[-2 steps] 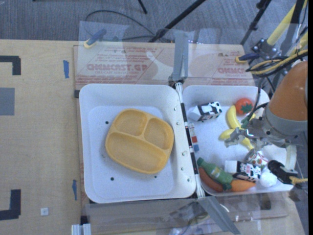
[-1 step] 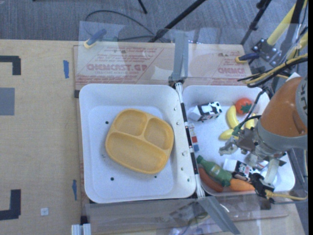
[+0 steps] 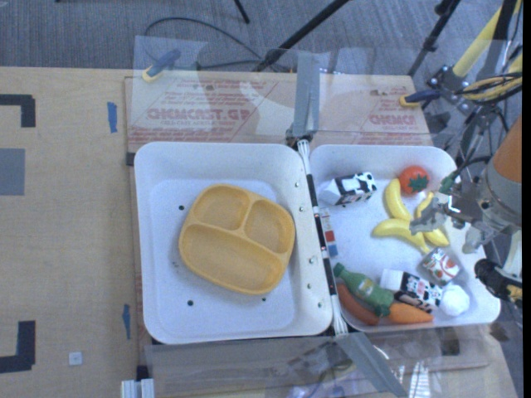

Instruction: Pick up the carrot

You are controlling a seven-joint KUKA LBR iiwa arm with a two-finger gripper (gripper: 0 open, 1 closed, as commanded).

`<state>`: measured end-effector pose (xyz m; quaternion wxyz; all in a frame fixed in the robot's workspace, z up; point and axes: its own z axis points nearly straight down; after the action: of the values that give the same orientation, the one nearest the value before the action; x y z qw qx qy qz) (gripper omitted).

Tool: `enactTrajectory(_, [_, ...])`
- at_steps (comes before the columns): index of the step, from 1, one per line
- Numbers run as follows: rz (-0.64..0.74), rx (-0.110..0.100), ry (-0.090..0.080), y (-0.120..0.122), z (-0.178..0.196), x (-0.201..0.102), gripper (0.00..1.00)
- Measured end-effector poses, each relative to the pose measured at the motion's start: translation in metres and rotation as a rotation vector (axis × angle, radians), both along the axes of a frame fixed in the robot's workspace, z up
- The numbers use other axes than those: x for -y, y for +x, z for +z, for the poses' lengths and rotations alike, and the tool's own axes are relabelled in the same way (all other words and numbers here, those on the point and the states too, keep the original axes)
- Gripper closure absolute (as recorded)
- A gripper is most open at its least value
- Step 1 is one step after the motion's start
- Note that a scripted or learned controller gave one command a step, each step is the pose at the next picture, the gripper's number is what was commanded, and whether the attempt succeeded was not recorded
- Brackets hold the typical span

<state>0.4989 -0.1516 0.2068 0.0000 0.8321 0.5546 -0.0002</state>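
Note:
The carrot (image 3: 409, 313) is orange and lies flat along the near wall of the right bin (image 3: 365, 160), toward its near right corner. A green bottle (image 3: 365, 288) lies just to its left, and a small cow-patterned carton (image 3: 417, 288) sits right behind it. My gripper (image 3: 445, 209) hangs over the right side of this bin, above the yellow bananas (image 3: 403, 220). It is well behind the carrot and apart from it.
The right bin also holds a cow-patterned milk carton (image 3: 352, 189), a tomato (image 3: 413, 179), a small can (image 3: 440, 265), a white egg (image 3: 455, 301) and a red piece (image 3: 355, 306) under the bottle. A yellow divided plate (image 3: 237, 238) lies in the left bin (image 3: 158, 222).

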Motion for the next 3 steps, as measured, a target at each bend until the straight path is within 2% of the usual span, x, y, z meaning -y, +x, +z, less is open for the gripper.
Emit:
enactTrajectory(1, [-0.119, -0.003, 0.002, -0.020, -0.081, 0.001, 0.00])
enactTrajectory(2, [-0.194, 0.008, -0.001, -0.017, -0.120, -0.057, 0.00])
enactTrajectory(3, [-0.169, -0.002, 0.000, -0.020, -0.065, -0.058, 0.00])
